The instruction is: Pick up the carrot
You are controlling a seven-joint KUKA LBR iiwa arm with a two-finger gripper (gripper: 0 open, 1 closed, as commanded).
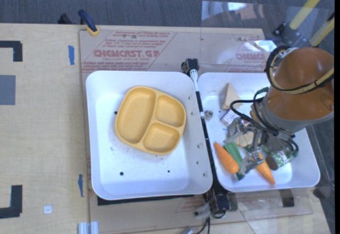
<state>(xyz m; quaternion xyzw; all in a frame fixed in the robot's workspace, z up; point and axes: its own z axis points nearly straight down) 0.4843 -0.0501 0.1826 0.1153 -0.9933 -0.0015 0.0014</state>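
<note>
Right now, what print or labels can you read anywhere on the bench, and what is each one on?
"CHEMCAST GP": red print on the brown sheet behind the left bin; the smaller red lines around it are too blurred to read.
"CHEMC...": the same red print repeated behind the right bin, cut off by the arm.
Small packet in the right bin: markings too small to read.

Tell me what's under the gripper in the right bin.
A carrot, a second orange piece and green and grey scraps lie around the gripper. Whatever sits directly beneath the arm is covered.
</note>
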